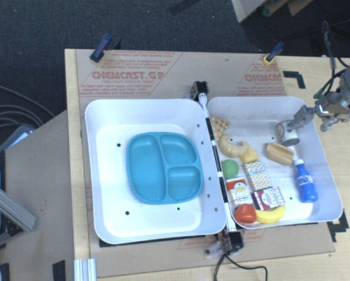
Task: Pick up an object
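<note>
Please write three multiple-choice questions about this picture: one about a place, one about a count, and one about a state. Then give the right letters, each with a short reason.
1. Where does the blue divided plastic plate lie?
A. in the left white bin
B. in the right white bin
C. on the cardboard outside the bins

2. How many compartments does this plate have?
A. two
B. three
C. five

3. How does the blue bottle with a white cap rest?
A. standing upright
B. lying on its side
C. held between the fingers of the gripper

Answers:
1. A: the plate sits in the middle of the left white bin, while the food items fill the right white bin.
2. B: one long section and two smaller ones are visible.
3. B: the bottle lies flat on the bin floor, apart from the gripper, which hangs further up the right bin.
</note>
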Robot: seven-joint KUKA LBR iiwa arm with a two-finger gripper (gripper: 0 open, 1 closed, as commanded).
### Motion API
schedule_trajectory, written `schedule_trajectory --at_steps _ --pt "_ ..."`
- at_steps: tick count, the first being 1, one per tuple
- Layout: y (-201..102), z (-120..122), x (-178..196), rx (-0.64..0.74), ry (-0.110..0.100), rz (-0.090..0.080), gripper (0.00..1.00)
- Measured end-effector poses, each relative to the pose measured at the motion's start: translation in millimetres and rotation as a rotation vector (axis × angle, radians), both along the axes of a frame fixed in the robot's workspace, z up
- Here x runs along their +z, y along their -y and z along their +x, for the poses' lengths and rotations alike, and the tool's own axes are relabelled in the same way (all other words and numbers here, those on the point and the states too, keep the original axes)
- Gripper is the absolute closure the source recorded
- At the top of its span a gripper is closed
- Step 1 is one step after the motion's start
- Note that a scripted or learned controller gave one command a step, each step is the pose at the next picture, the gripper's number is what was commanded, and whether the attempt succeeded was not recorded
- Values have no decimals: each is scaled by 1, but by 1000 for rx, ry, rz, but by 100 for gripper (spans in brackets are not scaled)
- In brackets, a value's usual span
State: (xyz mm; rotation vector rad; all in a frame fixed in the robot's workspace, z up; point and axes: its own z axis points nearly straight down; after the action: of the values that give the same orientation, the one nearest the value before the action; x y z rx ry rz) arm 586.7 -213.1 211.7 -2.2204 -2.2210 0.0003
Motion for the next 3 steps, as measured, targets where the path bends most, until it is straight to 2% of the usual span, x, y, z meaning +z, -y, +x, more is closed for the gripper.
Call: schedule_trajectory --at_steps 1,2,3 --pt "4 18 -127 5 -2 11 0" --pt "7 18 -116 5 1 3 100" --pt "5 18 -116 7 -2 7 0"
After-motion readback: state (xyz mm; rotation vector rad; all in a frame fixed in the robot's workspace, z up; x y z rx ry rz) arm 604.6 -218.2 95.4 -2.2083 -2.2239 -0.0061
